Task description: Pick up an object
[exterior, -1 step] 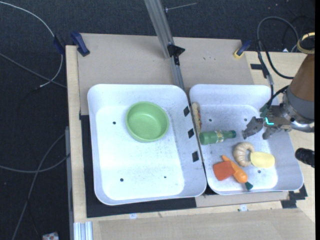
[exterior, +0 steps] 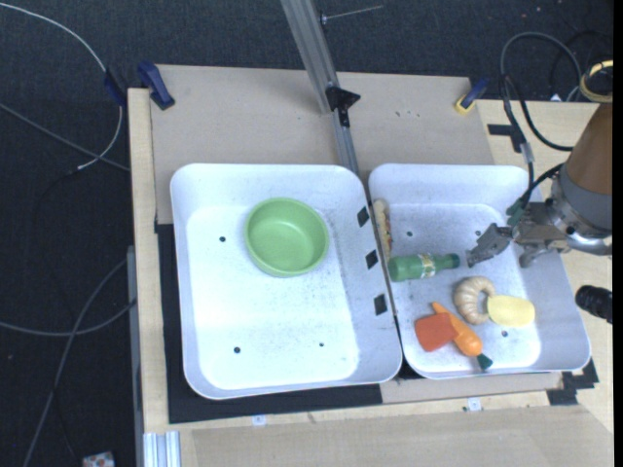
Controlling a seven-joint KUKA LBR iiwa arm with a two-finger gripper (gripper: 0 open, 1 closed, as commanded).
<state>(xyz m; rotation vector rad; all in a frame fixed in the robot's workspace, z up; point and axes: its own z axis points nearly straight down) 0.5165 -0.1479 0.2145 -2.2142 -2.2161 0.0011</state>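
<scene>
My gripper (exterior: pixel 506 252) hangs over the right side of the right bin (exterior: pixel 433 185), its fingers spread open with nothing between them. Its left fingertip (exterior: pixel 482 251) is just right of the cap of a green bottle (exterior: pixel 421 266) lying on its side. Below the gripper lie a beige ring-shaped piece (exterior: pixel 473 298) and a yellow lemon-like piece (exterior: pixel 511 310). A red-orange piece (exterior: pixel 434 331) and an orange carrot (exterior: pixel 467 341) rest near the bin's front. A tan stick (exterior: pixel 382 226) lies along the bin's left wall.
The left bin (exterior: pixel 204 290) holds a green bowl (exterior: pixel 286 235) in its upper middle. A metal pole (exterior: pixel 310 37) slants down to the gap between the bins. Cables (exterior: pixel 531 115) run at the bench's right rear.
</scene>
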